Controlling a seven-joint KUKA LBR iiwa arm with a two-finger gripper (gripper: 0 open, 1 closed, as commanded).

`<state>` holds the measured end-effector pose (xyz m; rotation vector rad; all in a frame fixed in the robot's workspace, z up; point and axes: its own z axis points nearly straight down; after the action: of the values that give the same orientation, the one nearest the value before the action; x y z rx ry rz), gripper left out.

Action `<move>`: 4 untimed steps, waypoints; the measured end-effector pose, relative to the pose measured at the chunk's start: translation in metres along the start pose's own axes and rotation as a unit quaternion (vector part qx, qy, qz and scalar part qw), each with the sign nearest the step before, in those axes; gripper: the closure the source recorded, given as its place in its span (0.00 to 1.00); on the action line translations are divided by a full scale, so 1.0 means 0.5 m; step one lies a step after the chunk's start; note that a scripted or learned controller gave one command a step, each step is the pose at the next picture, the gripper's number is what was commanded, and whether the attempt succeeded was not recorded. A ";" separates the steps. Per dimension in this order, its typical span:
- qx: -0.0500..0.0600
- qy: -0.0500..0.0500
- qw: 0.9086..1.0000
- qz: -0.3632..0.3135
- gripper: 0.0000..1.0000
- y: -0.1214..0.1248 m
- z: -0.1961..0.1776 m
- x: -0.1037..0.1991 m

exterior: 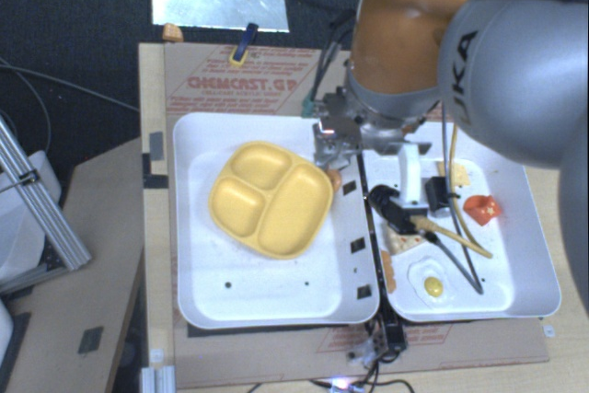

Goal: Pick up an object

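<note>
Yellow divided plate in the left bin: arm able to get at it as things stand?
Probably yes. The yellow divided plate lies alone and flat in the left bin, nothing on top of it. The arm hangs over the divide between the bins, beside the plate's right edge. A flat plate may be hard to grip.

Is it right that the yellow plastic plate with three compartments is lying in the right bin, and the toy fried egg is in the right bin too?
Not quite. The camera view shows the yellow plastic plate with three compartments lying in the left white bin, not the right one. The toy fried egg is indeed in the right white bin.
</note>
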<state>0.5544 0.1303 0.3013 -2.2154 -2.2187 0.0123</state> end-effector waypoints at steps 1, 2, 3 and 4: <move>-0.008 0.002 1.000 -0.003 1.00 -0.039 -0.095 0.067; -0.014 0.005 1.000 -0.003 1.00 -0.062 -0.385 0.120; -0.002 -0.001 1.000 0.003 1.00 -0.140 -0.208 -0.016; -0.006 0.000 1.000 0.002 1.00 -0.136 -0.168 -0.068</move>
<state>0.4871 0.0963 0.3858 -2.2253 -2.2197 -0.0019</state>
